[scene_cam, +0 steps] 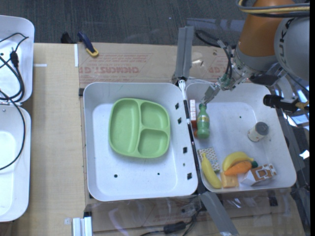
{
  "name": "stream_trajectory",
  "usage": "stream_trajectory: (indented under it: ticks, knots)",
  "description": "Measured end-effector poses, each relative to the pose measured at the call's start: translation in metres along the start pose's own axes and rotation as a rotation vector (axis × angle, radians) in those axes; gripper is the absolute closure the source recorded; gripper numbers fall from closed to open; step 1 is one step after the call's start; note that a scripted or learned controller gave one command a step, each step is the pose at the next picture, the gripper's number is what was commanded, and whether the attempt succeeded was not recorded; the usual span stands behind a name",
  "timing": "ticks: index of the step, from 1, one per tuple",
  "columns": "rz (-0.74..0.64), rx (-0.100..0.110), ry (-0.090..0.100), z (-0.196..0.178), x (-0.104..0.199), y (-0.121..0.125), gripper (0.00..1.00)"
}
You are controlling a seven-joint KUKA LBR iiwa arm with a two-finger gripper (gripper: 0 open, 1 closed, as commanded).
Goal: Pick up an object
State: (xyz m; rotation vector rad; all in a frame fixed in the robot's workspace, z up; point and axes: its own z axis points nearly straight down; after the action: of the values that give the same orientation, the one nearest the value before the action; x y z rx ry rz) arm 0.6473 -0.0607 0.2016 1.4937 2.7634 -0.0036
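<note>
The gripper (pixel 210 93) hangs over the right bin's (pixel 275 181) far left corner, just above a green bottle (pixel 202 122) lying by the wall. A green divided plate (pixel 140 128) lies in the left bin (pixel 98 181). Near the right bin's front lie a banana (pixel 210 172), a carrot (pixel 237 168) and a small carton (pixel 260 175); a grey cup (pixel 258 131) sits apart.

Single fixed camera, mounted above the surface (pixel 54 112), angled downward at a slant. Both white bins are framed side by side: left bin (pixel 93 146), right bin (pixel 275 127). Middle distance. The arm (pixel 268 28) is seen entering from the right.
</note>
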Motion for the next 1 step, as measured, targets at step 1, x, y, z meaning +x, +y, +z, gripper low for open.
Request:
stream_trajectory:
  ticks: [1]
  knots:
    - [0.048,0.001,0.002,0.0243,-0.0232,-0.0366,0.00]
